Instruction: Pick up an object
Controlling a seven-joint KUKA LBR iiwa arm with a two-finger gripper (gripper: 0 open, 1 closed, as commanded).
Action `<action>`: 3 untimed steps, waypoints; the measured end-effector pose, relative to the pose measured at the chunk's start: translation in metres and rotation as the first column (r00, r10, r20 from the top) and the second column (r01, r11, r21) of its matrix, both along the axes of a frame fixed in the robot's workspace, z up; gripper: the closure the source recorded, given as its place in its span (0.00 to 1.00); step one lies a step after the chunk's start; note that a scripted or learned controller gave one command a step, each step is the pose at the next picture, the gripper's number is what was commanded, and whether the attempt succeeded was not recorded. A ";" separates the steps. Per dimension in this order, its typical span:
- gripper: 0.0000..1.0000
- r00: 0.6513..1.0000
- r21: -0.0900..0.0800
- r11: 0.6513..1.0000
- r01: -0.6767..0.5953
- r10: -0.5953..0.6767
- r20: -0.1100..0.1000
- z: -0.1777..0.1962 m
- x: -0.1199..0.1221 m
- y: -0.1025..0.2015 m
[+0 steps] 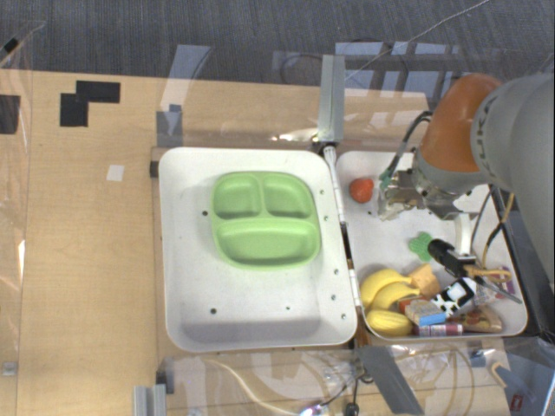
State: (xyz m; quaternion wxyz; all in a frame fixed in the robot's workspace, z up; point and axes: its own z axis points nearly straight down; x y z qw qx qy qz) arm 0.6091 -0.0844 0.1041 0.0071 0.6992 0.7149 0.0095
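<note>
The claw (395, 196) is hanging low in the right white shallow bin (512, 323), and the small round red-orange object (362, 189) is lying just beside it, toward the left white shallow bin (182, 232); whether the claw is open or closed I cannot tell. The left bin is holding a green plastic tray with three compartments (264, 218). The right bin is also holding a bunch of yellow bananas (388, 297) and a heap of small mixed things (460, 306), farther from the red-orange object than the claw is.
</note>
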 end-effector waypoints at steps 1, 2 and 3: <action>0.00 1.000 0.000 1.000 0.000 0.000 0.000 0.000 0.000 0.000; 0.00 1.000 -0.004 1.000 0.011 -0.011 -0.014 -0.016 0.062 -0.008; 0.00 0.996 -0.003 0.996 0.088 -0.088 -0.014 0.085 0.062 0.008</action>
